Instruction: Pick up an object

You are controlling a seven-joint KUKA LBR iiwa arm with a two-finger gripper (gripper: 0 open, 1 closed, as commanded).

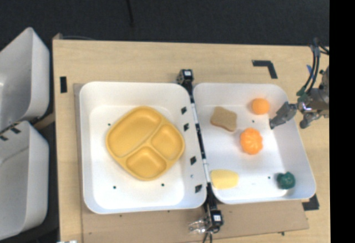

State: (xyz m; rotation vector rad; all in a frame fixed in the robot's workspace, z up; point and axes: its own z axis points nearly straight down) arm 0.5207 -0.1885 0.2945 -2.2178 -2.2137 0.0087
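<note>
The left bin (pixel 89 181) holds one thing, a yellow divided plate (pixel 145 142), lying flat near its middle and turned at a slant to the bin's walls.

Across the central divider, the right bin (pixel 297 150) carries five small things, any of which could serve as the object to pick. A pale yellow piece (pixel 224 179) lies at the near left corner, touching or almost touching the left wall. A tan, bread-like slice (pixel 224 119) sits toward the far left. An orange, ribbed fruit (pixel 251 141) rests near the middle, and a smaller orange ball (pixel 259 106) lies closer to the far edge. A dark green item (pixel 285 180) sits in the near right corner.

The gripper (pixel 294 115) hangs at the right edge of this bin, just beside the small ball, with its two fingers spread apart and nothing between them.

The likely risks come from shape and placement. Both orange things look rounded, so fingers closing off-centre could push them away or let them roll. The green item and the pale piece sit tight against walls, where a descending finger might strike the rim or find no room on the wall side. The slice lies flat and low, giving the fingers little to catch.
</note>
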